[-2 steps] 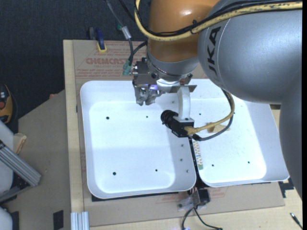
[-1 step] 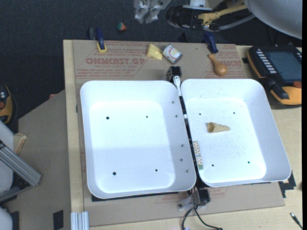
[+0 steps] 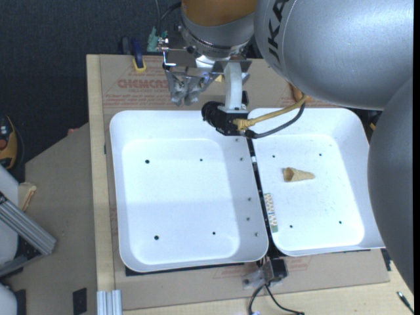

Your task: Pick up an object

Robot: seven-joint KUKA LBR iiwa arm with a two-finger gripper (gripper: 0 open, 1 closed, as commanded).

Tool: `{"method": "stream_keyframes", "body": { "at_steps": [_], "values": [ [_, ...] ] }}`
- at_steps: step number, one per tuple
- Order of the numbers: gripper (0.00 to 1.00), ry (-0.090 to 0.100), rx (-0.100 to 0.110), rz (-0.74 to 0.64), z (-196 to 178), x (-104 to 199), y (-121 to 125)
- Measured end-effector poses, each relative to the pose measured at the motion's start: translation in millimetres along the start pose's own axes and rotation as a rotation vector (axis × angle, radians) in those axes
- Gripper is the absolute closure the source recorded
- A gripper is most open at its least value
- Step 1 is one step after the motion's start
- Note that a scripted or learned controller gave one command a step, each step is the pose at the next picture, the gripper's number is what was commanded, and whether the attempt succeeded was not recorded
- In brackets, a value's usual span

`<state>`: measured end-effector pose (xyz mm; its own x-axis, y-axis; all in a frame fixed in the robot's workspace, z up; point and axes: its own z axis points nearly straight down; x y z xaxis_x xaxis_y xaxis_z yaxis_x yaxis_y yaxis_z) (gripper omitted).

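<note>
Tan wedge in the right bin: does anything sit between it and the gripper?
Nothing visible does. The tan wedge lies alone on the right bin floor. The gripper is above the far edge of the left bin; between them are only the low bin rims and a black fitting with its yellow cable.

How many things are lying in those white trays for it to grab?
1: a small tan wedge-shaped piece in the right bin. The arm overhangs that bin's far corner, so something could be hidden there.
</note>
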<state>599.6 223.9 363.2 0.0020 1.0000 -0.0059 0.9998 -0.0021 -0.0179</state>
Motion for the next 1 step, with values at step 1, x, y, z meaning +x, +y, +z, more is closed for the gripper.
{"method": "stream_keyframes", "body": {
  "at_steps": [1],
  "values": [
    [1.0,0.007,-0.023,0.001,-63.4,-35.6,-40.9]
  ]
}}
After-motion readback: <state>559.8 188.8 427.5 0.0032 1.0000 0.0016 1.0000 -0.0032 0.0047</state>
